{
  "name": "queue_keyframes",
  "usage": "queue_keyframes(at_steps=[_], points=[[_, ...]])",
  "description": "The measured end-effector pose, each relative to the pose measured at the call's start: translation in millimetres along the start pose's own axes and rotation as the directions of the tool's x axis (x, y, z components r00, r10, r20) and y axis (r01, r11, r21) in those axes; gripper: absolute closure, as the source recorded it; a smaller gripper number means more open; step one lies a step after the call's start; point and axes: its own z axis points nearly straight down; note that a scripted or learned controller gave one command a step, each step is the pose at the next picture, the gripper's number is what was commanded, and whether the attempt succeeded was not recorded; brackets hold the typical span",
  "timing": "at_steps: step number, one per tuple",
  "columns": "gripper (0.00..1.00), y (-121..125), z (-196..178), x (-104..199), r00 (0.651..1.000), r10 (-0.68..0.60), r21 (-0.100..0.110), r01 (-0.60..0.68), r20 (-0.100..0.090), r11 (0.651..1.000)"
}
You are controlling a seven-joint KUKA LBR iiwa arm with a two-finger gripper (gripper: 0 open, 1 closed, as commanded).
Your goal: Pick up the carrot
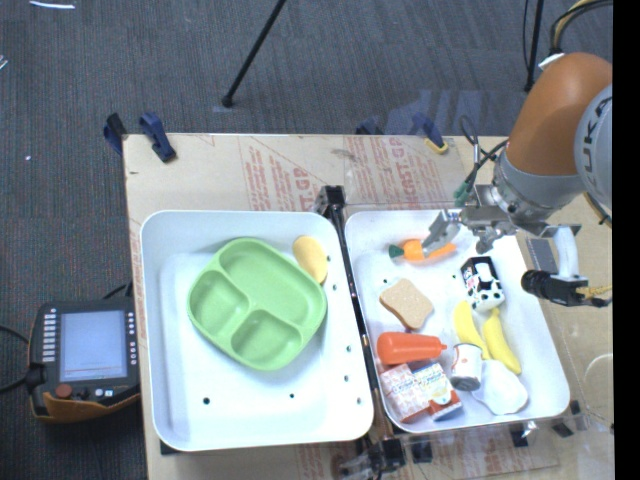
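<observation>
From the overhead camera, watching remotely, I see the grey arm (560,138) reach in from the right over the right bin (548,340), its gripper (450,230) hanging just above and to the right of the carrot (422,252). The carrot lies flat near the bin's far left corner, green top pointing left and orange body running right towards the gripper. It is well apart from the slice of bread (406,303) nearer the camera. At this angle I cannot tell whether the pincer is spread or pressed together, and nothing shows between its tips, so I count the carrot as not yet taken. The same bin also holds a cow-patterned carton (483,281), a banana (496,340), a thicker orange toy (408,347) and a red packet (420,388) crowded at the near end. The left bin (160,268) holds a green divided plate (255,303) with a yellow piece of fruit (311,258) at its edge. The carrot looks to me like a small play-food piece: light, stiff and smooth. It should lift easily, but it could roll or squirt out of a poor pinch. I would close across the orange body at its thickest part, just behind the green top, with the jaws set crosswise to its length, and avoid the narrow tip. The bare floor around it leaves room to come down on both sides.
</observation>
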Motion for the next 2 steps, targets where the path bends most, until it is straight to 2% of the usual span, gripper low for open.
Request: queue_keyframes(at_steps=[1,2], points=[[0.0,30.2,125.6,-29.6,0.999,-0.035,-0.001,0.035,0.001,0.999],[0.0,30.4,124.5,-3.4,0.934,0.358,-0.002,-0.358,0.0,0.934]])
